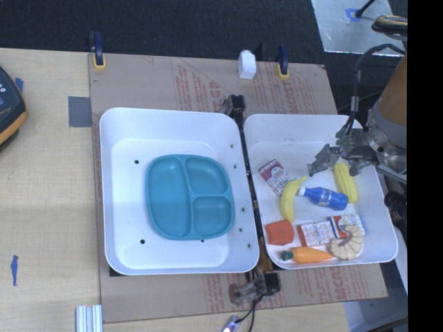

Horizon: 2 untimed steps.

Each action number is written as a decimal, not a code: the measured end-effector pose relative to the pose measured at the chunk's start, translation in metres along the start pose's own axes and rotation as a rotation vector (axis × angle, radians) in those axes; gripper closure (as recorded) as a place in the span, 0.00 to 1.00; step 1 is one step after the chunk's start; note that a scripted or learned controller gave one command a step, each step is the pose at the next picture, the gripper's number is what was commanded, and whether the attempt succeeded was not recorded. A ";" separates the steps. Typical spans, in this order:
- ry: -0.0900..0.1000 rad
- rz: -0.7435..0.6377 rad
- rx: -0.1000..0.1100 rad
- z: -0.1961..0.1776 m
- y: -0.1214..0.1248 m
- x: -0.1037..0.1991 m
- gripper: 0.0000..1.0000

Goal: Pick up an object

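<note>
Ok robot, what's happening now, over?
Tool low over right bin, nothing seen held. Corn, blue bottle, banana close beneath. Crowded.

Small toy foods (pixel 323 197), perhaps nine, strewn across right bin (pixel 291 133)

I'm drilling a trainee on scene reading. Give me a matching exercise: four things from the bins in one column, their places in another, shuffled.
Things:
1. Blue tray
2. Carrot
3. Bottle
4. Corn

Places:
A. Near edge of the right bin
B. Just under the gripper
C. Left bin
D. Between the banana and the corn

Pairs: 1-C, 2-A, 3-D, 4-B
</note>
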<state>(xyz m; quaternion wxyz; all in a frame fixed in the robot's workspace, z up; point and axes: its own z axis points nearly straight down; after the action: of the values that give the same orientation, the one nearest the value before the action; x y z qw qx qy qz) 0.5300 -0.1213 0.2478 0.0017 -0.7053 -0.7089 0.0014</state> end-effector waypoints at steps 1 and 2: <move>0.000 0.000 0.002 0.094 0.012 0.026 0.00; 0.000 0.000 0.002 0.157 0.034 0.018 0.00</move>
<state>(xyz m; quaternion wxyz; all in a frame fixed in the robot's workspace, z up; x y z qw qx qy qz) 0.5629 -0.1035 0.0910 0.0025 -0.7053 -0.7089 0.0024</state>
